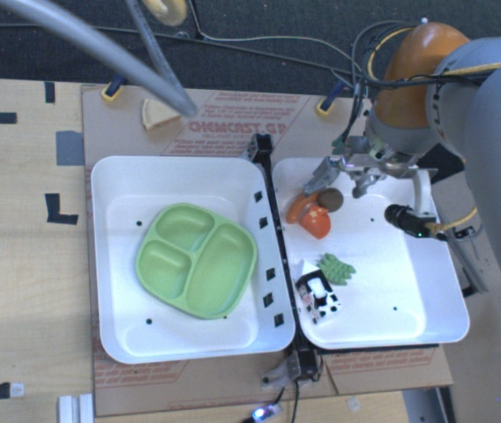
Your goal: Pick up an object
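At far left of the frame, black tape marks [56,208] stuck on the pale wooden bench [21,280]. Across the upper left, a grey pole [74,33] slanting down toward a tan wedge-shaped piece [158,113] on the cardboard sheet [233,117] under both bins. Near the cardboard's upper corners, two yellow clamps [114,89], well apart.

In the left half, the left white bin [100,236], bearing a green divided plate [198,258] with three compartments, lying flat and a little turned, near the bin's middle.

Right of the black divider strip [272,236], the right white bin [436,315]. In its upper left part, an orange-red object [312,218] with a brown round piece [331,199] touching its upper right side. Lower down, near the bin's middle, a green leafy toy [337,269]. Just below and left of that, close to the divider, a small black-and-white object [318,296]; too small to tell what.

Above the orange-red object, the gripper [340,183], fingers [319,179] spread apart and grasping nothing, tips just above and beside the brown piece. No telling whether touching or merely hovering.

At upper right, the orange band [418,60] and the grey arm [489,104], reaching in from the frame's right edge, with dark cables [277,55] trailing along the top.
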### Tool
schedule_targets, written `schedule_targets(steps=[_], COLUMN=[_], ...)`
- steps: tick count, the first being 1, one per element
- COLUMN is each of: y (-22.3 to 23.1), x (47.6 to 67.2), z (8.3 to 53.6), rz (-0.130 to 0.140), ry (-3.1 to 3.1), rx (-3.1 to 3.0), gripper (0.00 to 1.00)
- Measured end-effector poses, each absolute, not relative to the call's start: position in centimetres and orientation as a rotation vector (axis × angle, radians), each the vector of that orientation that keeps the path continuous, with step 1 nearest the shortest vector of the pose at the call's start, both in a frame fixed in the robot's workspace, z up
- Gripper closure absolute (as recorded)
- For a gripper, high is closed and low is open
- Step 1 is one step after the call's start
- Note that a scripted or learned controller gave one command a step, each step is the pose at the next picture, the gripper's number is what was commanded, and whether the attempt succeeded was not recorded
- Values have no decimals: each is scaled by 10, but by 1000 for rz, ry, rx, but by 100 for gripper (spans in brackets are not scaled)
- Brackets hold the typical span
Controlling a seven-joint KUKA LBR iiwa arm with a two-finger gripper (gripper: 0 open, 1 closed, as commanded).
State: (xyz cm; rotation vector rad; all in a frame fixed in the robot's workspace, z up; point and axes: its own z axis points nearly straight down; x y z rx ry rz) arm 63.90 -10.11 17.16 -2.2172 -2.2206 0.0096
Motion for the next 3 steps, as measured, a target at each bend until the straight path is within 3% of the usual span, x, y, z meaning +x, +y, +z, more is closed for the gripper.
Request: schedule_targets(steps=[1, 2, 3], y=[-107, -106, -104], x=[634, 636, 637], z=[125, 138, 202], rz=[10, 4, -6], ry=[-2220, -2224, -2226], rx=[-2218, -2217, -2222], gripper=[0, 100, 100])
